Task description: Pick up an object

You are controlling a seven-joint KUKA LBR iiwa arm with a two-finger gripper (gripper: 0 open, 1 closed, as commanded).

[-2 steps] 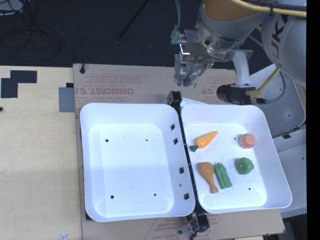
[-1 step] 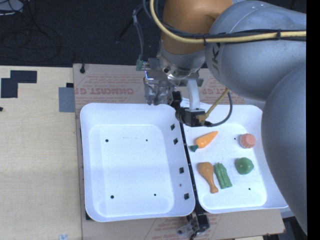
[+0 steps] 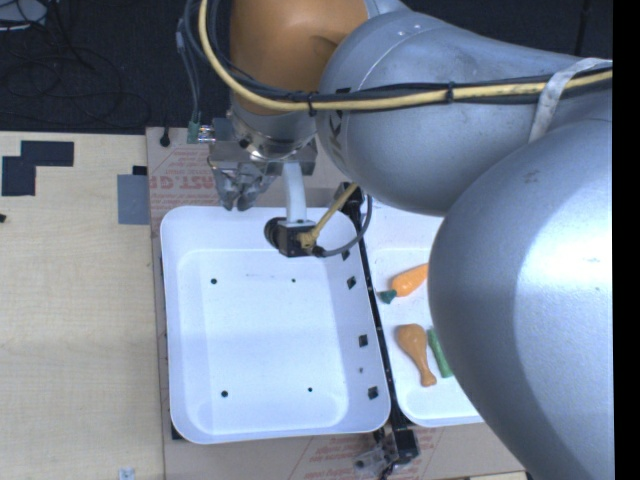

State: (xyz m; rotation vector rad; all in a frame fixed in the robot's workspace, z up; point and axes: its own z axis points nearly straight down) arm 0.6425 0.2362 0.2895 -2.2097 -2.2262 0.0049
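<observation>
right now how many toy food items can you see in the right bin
3: an orange carrot near the bin's left wall, a tan drumstick below it, and a green piece beside the drumstick. The arm covers most of the right bin, so more may be hidden.

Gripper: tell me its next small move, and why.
Probably swing right, toward the right bin. The gripper hangs at the left bin's far rim, while the carrot, the drumstick and a green piece lie in the right one.
</observation>
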